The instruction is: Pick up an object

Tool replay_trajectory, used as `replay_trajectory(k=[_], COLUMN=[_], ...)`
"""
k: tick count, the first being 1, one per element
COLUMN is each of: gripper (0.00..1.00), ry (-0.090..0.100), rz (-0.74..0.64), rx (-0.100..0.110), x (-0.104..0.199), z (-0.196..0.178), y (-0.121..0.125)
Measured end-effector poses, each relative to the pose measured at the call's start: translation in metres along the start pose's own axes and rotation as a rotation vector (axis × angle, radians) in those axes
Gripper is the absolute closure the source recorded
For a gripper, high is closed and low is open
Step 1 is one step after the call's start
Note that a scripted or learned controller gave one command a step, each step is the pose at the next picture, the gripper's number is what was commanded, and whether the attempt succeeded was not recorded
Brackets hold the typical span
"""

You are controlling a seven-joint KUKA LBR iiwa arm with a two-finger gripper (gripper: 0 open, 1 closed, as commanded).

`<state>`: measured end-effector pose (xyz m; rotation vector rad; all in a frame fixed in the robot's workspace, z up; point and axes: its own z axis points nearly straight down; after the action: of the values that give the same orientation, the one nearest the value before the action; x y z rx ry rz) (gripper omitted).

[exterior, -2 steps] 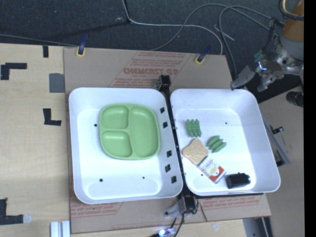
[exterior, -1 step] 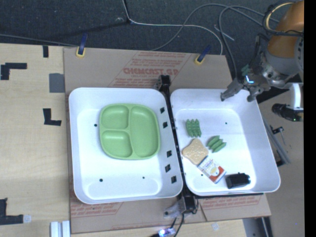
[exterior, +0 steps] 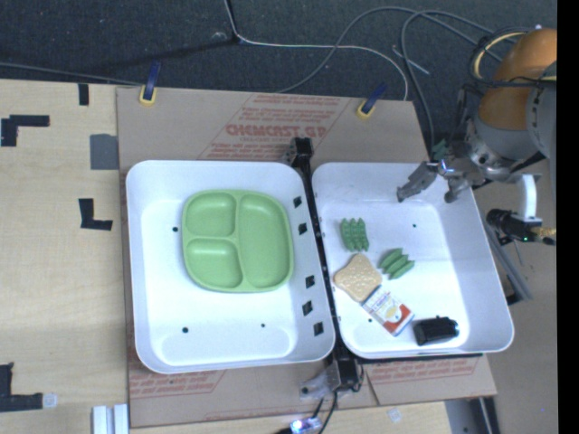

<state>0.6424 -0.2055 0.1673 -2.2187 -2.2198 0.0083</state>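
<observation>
The right bin (exterior: 470,242) holds several small objects. A green ridged piece (exterior: 354,233) lies near its left wall, with a green pea pod (exterior: 395,262) to its right. Below them are a tan bread slice (exterior: 357,278), a red and white packet (exterior: 389,312) and a black block (exterior: 435,330) near the front edge. My gripper (exterior: 428,186) hovers over the bin's back right area, above and apart from all of them. Its fingers are spread open with nothing between them.
The left bin (exterior: 149,242) holds a green divided plate (exterior: 238,240). A black divider with clips (exterior: 312,242) runs between the bins. Cables (exterior: 362,34) lie behind the bench, and the arm's orange band (exterior: 520,70) is at the upper right.
</observation>
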Motion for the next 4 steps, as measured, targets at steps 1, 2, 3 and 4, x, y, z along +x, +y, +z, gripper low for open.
replay_trajectory(k=[1, 2, 3, 4], gripper=[0.0, 1.0, 1.0, 1.0], ry=[0.0, -0.001, 0.002, 0.002], rz=[-0.001, -0.003, 0.0, -0.001], rx=[-0.001, -0.005, -0.007, -0.007], x=[0.002, 0.002, 0.001, 0.001], z=[0.043, 0.031, -0.012, -0.036], y=[-0.001, 0.0, -0.004, -0.003])
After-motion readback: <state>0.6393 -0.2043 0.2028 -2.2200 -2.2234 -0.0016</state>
